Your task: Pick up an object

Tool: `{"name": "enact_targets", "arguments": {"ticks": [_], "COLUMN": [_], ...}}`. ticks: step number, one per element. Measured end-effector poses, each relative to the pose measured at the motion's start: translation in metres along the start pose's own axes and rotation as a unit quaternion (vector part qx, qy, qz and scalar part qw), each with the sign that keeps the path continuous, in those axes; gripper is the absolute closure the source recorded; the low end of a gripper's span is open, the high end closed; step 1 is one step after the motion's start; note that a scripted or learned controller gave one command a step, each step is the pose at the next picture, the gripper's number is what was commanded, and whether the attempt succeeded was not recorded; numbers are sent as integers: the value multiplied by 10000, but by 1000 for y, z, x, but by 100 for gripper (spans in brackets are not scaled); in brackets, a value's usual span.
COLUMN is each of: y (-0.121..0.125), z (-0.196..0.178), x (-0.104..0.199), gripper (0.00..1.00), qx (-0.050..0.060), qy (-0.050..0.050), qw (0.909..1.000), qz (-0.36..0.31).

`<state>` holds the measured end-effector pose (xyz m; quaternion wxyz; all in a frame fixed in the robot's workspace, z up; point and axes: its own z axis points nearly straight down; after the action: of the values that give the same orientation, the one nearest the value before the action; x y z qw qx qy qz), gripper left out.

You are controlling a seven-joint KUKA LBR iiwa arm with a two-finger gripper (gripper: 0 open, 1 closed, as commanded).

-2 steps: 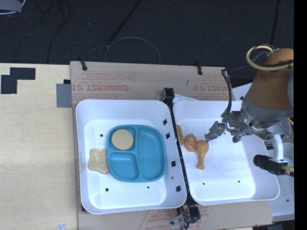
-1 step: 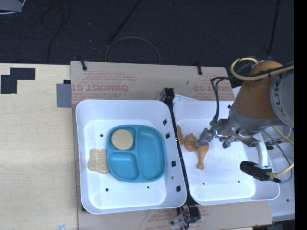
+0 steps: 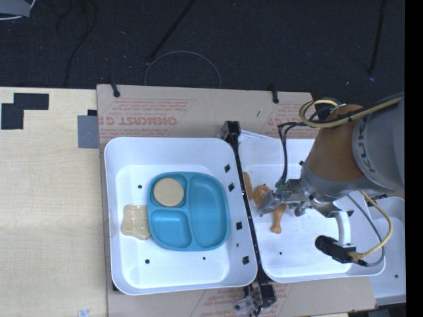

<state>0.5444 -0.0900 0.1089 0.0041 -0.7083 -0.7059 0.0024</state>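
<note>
My gripper (image 3: 276,202) is down in the right bin (image 3: 310,269), near its left wall, with the grey arm and orange band (image 3: 337,154) above it to the right. Small orange-tan pieces lie right around it: a lumpy one (image 3: 261,193) at its left, a stick-like one (image 3: 277,222) just below it, and a thin one (image 3: 246,179) against the divider. The gripper touches or overlaps the lumpy piece, and I cannot tell whether it holds it.
The left bin (image 3: 125,157) holds a blue divided plate (image 3: 198,226) with a round tan biscuit (image 3: 168,191) in its upper left section. A pale beige slab (image 3: 135,221) lies beside the plate's left edge. A black cable end (image 3: 334,248) hangs over the right bin.
</note>
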Motion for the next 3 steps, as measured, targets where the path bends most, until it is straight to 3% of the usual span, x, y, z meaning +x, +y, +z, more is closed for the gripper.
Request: {"name": "enact_targets", "arguments": {"ticks": [1,3], "y": [1,0], "z": [-13,-119], "x": [-2,-4], "gripper": [100,100], "qx": [-13,-54], "qy": [-3,-12], "qw": [10000,10000], "qz": [38,-17]}}
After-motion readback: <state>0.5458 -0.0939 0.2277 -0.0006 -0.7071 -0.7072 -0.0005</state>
